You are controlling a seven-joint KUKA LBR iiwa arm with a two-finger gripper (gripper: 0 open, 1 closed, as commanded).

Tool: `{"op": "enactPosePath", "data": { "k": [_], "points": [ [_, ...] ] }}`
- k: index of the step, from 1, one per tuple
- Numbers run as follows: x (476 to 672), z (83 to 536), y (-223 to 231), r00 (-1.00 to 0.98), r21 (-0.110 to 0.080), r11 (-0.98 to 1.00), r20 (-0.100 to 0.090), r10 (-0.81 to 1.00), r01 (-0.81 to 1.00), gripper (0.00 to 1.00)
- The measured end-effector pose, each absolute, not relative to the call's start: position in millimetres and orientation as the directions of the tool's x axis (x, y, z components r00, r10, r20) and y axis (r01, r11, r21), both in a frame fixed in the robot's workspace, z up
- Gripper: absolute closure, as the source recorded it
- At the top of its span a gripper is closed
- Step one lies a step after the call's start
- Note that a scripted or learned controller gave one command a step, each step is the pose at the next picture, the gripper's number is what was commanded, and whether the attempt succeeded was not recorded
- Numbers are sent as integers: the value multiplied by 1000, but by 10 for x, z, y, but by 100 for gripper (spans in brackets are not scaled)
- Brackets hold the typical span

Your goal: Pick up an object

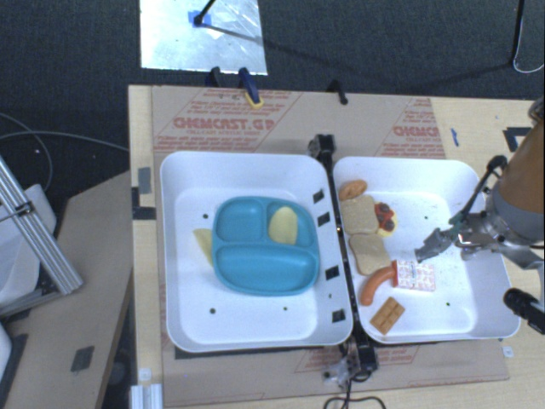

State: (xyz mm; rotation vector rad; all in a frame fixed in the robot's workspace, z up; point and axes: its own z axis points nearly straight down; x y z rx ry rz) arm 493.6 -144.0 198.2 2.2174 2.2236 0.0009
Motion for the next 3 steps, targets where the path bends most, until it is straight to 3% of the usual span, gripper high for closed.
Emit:
{"op": "enactPosePath", "data": {
  "k": [1, 2, 3],
  "points": [
    [5498, 805, -1263, -6, 5, 6, 0, 1000, 1000, 0],
    [5916, 1911, -124, -15, 14, 15, 2, 1000, 1000, 0],
    [5679, 823, -972, 7, 1, -7, 1, 1000, 1000, 0]
  ]
}}
